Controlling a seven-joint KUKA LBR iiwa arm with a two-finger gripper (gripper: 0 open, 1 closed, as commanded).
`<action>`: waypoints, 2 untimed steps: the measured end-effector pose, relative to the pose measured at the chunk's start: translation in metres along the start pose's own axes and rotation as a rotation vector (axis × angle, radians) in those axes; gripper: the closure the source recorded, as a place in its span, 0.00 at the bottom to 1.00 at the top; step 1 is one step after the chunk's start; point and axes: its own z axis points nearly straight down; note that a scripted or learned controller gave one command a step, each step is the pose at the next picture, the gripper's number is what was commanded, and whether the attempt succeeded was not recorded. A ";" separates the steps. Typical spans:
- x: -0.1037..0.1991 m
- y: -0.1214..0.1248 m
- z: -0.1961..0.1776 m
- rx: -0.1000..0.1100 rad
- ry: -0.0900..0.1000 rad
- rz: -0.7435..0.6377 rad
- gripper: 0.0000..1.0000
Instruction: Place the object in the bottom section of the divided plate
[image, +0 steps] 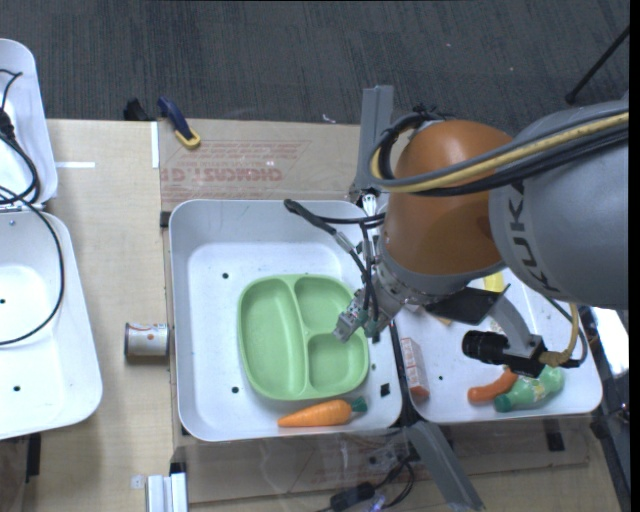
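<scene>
A light green divided plate (300, 335) lies in the middle of the left bin (200, 300). It has one long section on its left and two smaller sections on its right. An orange carrot with a green top (318, 412) lies on the bin floor just below the plate's lower edge. My gripper (356, 320) hangs over the plate's right rim, between the two smaller sections, under the orange-banded wrist (440, 200). Something small and green shows right beside it, too small to identify.
The right bin (560, 405) holds a brown box (412, 365) by the divider, an orange-and-green toy vegetable (520, 388), a black object (487, 346) and a yellow item (495, 285). A small can (146, 341) lies on the bench left of the bin. The arm covers the bin's upper right.
</scene>
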 end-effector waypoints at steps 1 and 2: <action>0.054 0.049 0.048 0.002 0.002 -0.051 1.00; 0.020 0.018 0.059 0.001 0.002 0.002 1.00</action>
